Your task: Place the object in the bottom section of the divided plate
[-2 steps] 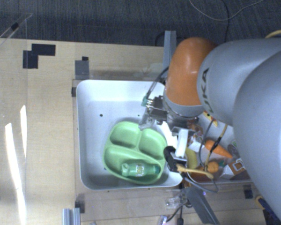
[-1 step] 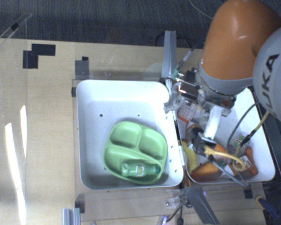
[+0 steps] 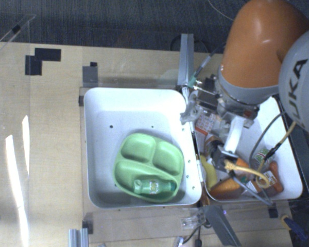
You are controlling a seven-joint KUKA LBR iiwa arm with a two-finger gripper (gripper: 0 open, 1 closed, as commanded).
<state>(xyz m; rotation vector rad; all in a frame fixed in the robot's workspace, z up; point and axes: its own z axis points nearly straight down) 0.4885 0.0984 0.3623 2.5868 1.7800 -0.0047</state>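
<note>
- Your object (image 3: 153, 186) is a small green bottle-looking thing with a pale label. It's lying on its side in the bottom section of the divided plate (image 3: 139, 151), the long compartment closest to the lower edge of the view.
- It runs roughly along that compartment, tucked against the plate's lower rim. It's nearly the same green as the plate, so it's a bit hard to pick out.
- The plate has two smaller sections above that one. The plate itself sits a little tilted in the lower middle of the left bin (image 3: 108, 117).
- The hand (image 3: 201, 112) is well apart from the object. It's up over the wall where the two bins meet, at the upper left of the right bin (image 3: 272, 118).
- You can't tell from this angle whether the hand is clenched or released, since the big orange-banded arm covers most of it. Nothing is visibly gripped.
- The right bin is cluttered below the arm:
  - a yellow banana-like piece (image 3: 208, 171) against the left wall
  - an orange-brown lump (image 3: 226, 188) just beside it, near the bottom rim
  - a reddish-orange piece (image 3: 276, 170) toward the right
  - a red-and-white packet (image 3: 210, 122) just below the hand
- Both bins rest on the pale wooden worktop (image 3: 51, 138), which has black L-shaped marks (image 3: 41, 59) near its upper left.
</note>
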